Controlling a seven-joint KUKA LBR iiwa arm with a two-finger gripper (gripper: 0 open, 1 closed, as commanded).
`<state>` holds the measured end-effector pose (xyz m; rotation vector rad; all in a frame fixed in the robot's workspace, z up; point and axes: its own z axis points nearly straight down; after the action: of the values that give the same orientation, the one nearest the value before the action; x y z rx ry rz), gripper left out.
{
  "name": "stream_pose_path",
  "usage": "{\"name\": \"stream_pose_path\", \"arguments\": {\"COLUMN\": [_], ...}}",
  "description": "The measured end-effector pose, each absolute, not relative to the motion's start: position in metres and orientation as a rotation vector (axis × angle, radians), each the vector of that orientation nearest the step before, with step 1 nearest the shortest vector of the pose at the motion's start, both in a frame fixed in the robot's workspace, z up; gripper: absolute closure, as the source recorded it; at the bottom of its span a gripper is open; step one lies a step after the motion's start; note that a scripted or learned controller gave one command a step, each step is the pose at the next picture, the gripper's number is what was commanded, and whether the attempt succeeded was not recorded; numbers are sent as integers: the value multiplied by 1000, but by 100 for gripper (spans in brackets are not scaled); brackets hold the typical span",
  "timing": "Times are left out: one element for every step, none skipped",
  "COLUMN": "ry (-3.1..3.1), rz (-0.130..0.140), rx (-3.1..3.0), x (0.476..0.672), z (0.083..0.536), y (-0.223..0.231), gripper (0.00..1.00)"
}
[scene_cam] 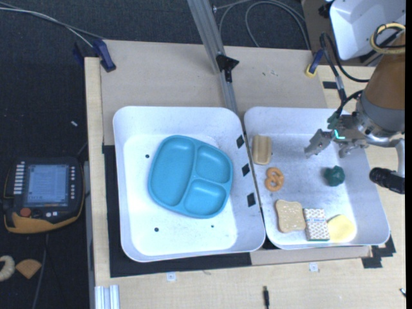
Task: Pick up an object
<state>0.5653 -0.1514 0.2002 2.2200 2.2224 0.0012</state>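
My gripper (332, 147) hangs over the back of the right bin (293, 122), its fingers (315, 144) spread open with nothing between them. A small dark green object (333, 176) lies just in front of it on the bin floor, apart from the fingers. Along the bin's left side lie a tan bread roll (261, 150) and an orange pretzel (273, 179). At the bin's front lie a toast slice (290, 215), a checkered wafer (315, 224) and a yellow round piece (341, 228), side by side.
The left bin (129, 172) holds a blue divided plate (191, 174). A metal pole (212, 37) slants in from the top toward the gap between the bins. A teach pendant (45, 192) lies off the bench at the left.
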Motion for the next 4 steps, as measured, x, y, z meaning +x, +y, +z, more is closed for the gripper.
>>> {"name": "stream_pose_path", "arguments": {"ry": [2222, 2225, 2228, 2222], "rz": [2, -5, -4, 1], "rx": [2219, 2226, 2226, 2223], "x": [566, 565, 566, 567], "z": [201, 146, 87, 86], "y": [-151, -161, -152, -152], "gripper": [0, 0, 0, 0]}}
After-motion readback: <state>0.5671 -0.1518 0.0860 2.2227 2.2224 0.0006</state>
